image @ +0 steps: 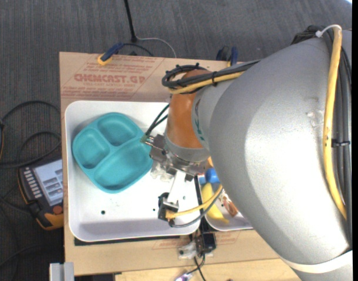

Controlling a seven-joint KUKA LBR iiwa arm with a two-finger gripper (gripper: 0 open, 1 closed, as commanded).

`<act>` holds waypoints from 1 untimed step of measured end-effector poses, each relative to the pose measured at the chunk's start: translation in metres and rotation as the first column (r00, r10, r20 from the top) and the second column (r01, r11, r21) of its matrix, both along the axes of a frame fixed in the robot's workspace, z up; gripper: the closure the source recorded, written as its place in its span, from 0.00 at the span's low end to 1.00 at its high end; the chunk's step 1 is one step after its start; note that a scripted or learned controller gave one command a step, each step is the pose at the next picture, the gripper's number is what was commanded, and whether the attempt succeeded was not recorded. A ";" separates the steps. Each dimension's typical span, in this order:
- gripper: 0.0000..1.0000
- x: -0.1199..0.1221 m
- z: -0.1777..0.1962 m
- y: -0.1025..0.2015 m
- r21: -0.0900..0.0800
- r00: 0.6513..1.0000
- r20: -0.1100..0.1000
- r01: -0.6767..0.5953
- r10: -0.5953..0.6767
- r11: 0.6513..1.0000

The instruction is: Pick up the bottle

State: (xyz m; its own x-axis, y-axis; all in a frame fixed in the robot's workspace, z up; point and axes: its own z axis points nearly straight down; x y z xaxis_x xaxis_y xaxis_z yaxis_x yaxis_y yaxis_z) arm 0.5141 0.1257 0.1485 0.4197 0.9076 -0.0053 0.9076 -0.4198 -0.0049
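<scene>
Two white bins share the bench, and the left bin [85,218] carries a teal divided plate [111,151], lying flat toward the far-left corner, well clear of the action. Just right of the plate, the gripper [170,171] hangs low over the strip where the bins meet, with the wrist pointing straight down, which looks like a top-down approach. Open or closed? It cannot be told from up here, because the wrist hides the business end. Further right of the plate, just beyond the gripper, a blue-and-yellow sliver [212,179] peeks from under the grey arm [272,157] in the right bin [240,226]. It is likely the bottle, though too much is hidden to be sure. Nothing is seen held, so the pick looks not yet made.
</scene>
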 end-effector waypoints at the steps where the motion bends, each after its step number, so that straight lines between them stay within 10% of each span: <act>1: 1.00 -0.004 -0.024 -0.012 0.003 0.976 0.002 -0.216 0.216 0.976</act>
